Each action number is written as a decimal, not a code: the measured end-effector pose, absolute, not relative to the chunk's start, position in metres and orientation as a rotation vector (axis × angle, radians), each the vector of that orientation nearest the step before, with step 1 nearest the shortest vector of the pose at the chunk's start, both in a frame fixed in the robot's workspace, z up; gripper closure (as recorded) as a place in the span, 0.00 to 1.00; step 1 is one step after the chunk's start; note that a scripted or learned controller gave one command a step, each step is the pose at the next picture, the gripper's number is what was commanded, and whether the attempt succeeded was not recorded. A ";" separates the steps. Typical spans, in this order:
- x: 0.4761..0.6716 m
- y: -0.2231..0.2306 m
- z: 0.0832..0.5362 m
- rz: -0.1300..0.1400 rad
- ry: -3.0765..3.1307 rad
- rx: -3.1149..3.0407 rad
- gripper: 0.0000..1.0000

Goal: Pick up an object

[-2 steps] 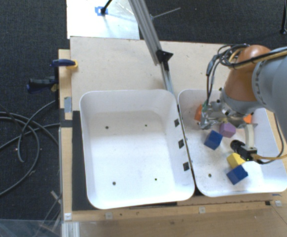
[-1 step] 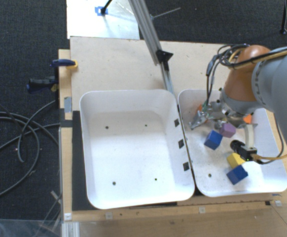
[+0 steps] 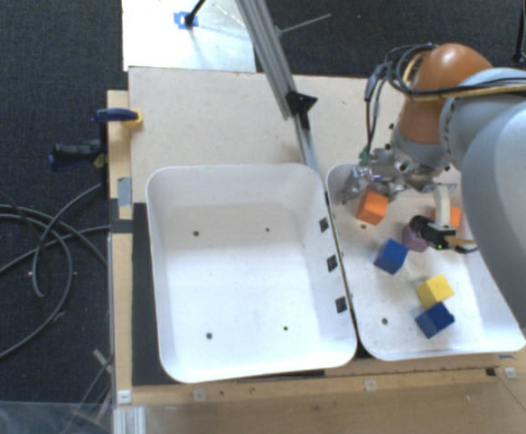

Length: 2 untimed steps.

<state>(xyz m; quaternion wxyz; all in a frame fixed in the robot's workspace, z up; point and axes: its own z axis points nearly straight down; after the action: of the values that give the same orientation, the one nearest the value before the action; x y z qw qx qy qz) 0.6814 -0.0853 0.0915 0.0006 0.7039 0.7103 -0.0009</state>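
Observation:
My gripper (image 3: 369,184) hangs over the back left corner of the right bin (image 3: 480,337). An orange block (image 3: 371,209) sits directly below and against it; whether the block is gripped cannot be made out. Further forward in the same bin lie a blue cube (image 3: 390,256), a purple block (image 3: 415,236), a yellow cube (image 3: 435,289) and a darker blue cube (image 3: 435,319). A second orange piece (image 3: 455,217) peeks out beside the wrist, partly hidden by the arm.
The left bin (image 3: 168,197) stands beside the right one, their rims touching along the middle. A slanted metal pole (image 3: 272,52) crosses the bench behind the bins. Clamps (image 3: 109,116) sit on the bench's left edge, and cables lie on the floor at left.

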 end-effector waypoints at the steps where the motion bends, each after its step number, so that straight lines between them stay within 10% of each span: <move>1: 0.674 -0.013 0.196 0.015 2.229 2.205 0.00; 2: 0.675 -0.081 0.191 0.000 2.213 2.222 0.00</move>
<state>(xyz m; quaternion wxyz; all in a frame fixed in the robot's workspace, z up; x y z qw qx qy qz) 0.6749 -0.0811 0.1915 0.0029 0.7085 0.7057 0.0001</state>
